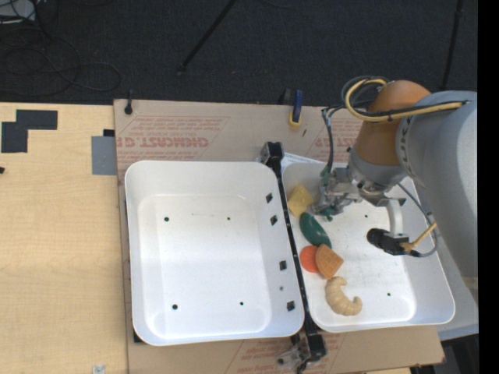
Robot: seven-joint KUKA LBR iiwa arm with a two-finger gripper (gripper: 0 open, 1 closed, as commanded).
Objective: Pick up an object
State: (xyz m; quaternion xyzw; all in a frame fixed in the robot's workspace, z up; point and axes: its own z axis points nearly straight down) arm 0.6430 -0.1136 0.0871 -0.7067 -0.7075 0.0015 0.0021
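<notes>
The right bin (405, 302) holds several small things along its left side: a pale yellow piece (299, 200), a dark green oblong piece (315, 229), a red round piece (309, 257), an orange wedge (330, 262) leaning on the red one, and a beige curved piece (343, 297) nearest the front. My gripper (330, 202) reaches down from the right into the bin's back left part. It hangs just right of the yellow piece and just above the green one. I see nothing held in it.
The left bin (203, 255) lies beside the right one, with a black divider strip (282, 232) between them. A blue clamp (296, 107) stands on the cardboard behind the bins. The arm's grey body covers the right bin's back right corner.
</notes>
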